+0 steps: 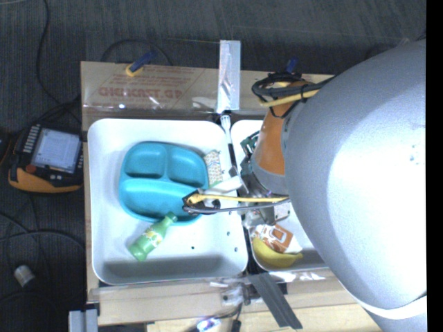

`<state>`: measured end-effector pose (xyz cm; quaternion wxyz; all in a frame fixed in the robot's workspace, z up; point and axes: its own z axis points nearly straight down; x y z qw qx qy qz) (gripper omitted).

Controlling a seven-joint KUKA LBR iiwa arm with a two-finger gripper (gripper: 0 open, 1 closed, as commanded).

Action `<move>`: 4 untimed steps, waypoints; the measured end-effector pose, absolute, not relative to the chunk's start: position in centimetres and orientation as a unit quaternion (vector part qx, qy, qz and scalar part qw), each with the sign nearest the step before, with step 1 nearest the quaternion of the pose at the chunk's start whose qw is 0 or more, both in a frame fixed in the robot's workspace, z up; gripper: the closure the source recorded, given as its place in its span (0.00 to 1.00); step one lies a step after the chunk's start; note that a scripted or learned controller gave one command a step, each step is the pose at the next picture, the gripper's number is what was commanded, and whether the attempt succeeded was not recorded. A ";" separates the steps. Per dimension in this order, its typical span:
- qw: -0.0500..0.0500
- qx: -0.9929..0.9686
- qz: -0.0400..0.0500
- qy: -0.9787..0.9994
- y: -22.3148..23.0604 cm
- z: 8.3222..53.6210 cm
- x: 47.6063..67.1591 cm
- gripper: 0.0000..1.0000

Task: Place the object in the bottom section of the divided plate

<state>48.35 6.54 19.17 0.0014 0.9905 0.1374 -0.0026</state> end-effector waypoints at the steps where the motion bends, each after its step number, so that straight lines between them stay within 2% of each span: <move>1: 0.001 0.993 -0.002 0.117 -1.1 21.3 48.3 1.00; 2: 0.001 0.993 -0.003 0.117 -1.0 21.3 48.3 0.00; 4: 0.001 0.993 -0.003 0.117 -1.0 21.3 48.3 0.00</move>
